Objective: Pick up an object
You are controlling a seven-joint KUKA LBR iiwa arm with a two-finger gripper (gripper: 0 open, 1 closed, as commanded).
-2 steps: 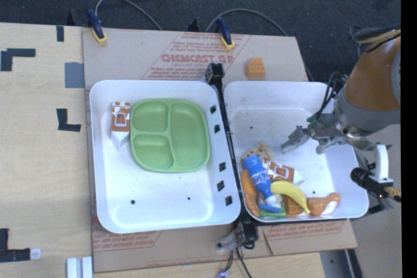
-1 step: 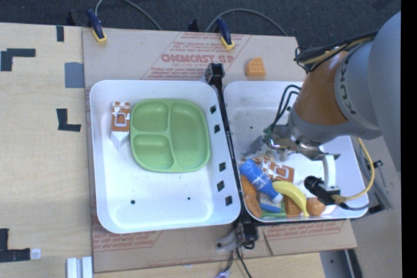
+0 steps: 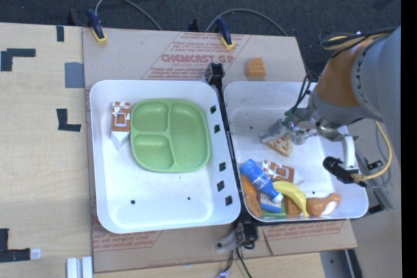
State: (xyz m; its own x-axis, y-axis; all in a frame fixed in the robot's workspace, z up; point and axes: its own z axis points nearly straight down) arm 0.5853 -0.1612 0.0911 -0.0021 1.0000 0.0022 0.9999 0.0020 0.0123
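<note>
Pile at the near edge: a yellow banana (image 3: pixel 290 193), a blue bottle (image 3: pixel 256 180), an orange carrot-like piece (image 3: pixel 251 200), a brown drumstick-shaped toy (image 3: pixel 322 204) and a small red-and-white carton (image 3: pixel 280 172) lay crowded together in the near corner of the right bin (image 3: pixel 260 97).
Left bin (image 3: pixel 156 208): a green divided plate (image 3: pixel 171 135) sat toward its far half, with a second red-and-white carton (image 3: pixel 120 122) just beside the plate's left rim.
Gripper (image 3: pixel 281 135): low over the middle of the right bin; from where I stood I couldn't tell how far it was open.
Wedge-shaped tan piece (image 3: pixel 281 144): lying right under the gripper's tip, touching or nearly so; I saw nothing clearly held.
Arm (image 3: pixel 361 84): grey, with its orange band, reaching in from the right.
Beyond the bins: an orange block (image 3: pixel 255 68) rested on the cardboard sheet (image 3: pixel 137 52), with two blue-and-yellow clamps (image 3: pixel 96 25) at the sheet's far edge.
</note>
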